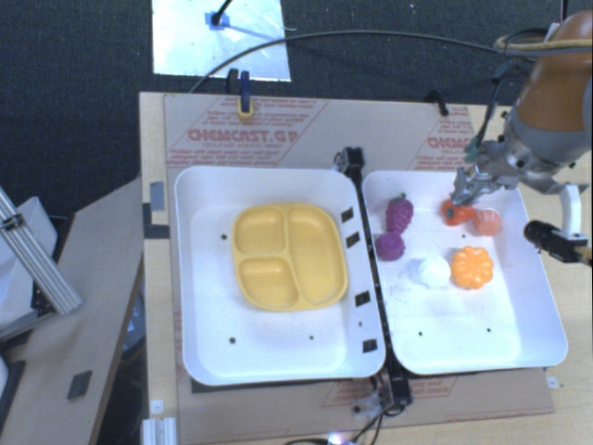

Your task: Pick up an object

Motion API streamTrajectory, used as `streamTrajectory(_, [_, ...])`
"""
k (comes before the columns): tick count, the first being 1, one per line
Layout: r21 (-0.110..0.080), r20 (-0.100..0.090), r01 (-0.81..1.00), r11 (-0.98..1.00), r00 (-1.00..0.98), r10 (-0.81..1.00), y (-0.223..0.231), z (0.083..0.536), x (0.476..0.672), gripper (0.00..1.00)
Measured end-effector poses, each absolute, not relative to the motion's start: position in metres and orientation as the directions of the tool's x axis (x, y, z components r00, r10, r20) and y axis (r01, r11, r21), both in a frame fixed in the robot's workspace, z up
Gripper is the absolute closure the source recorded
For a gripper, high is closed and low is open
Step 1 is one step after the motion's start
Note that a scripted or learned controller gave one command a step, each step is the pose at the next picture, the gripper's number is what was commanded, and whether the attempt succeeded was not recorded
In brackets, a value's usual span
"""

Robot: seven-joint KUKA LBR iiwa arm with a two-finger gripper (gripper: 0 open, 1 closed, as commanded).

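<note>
Objects for the pick all lie in the right bin (547,341): a small red-orange piece (454,214) at about 1 o'clock of the bin's middle, a pale pink piece (487,221) touching it on its 3 o'clock side, an orange pumpkin-shaped toy (472,267) near the middle, a white rounded piece (432,272) just beside the pumpkin at its 9 o'clock, and two purple grape-like clusters, one (399,214) at 11 o'clock and one (390,246) below it near the bin's left wall. Arm comes in from 3 o'clock, orange band visible at the frame's upper right. Jaws (464,196) hang directly over the red-orange piece, tips at or just above it; contact cannot be confirmed from this angle. Whether the jaws are spread or pressed together cannot be told; the metal parts blur together. Nothing is visibly pinched between them. Left bin (199,248) carries a yellow divided tray (287,254) with three compartments, lying flat near its middle. Both bins sit side by side, touching along a black-clipped seam, on a cardboard sheet (278,128) on the table (102,248).
</note>
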State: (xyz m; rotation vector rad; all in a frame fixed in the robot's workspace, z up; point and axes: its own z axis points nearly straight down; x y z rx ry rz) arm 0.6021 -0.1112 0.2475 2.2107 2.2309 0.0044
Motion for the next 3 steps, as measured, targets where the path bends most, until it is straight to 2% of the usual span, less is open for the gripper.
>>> streamTrajectory(2, [0.001, 0.001, 1.0, 0.009, -0.009, 1.0, 0.008, 0.227, 0.607, 1.0])
streamTrajectory(3, [0.004, 0.002, 1.0, 0.01, -0.01, 1.0, 0.062, 0.236, 0.619, 1.0])
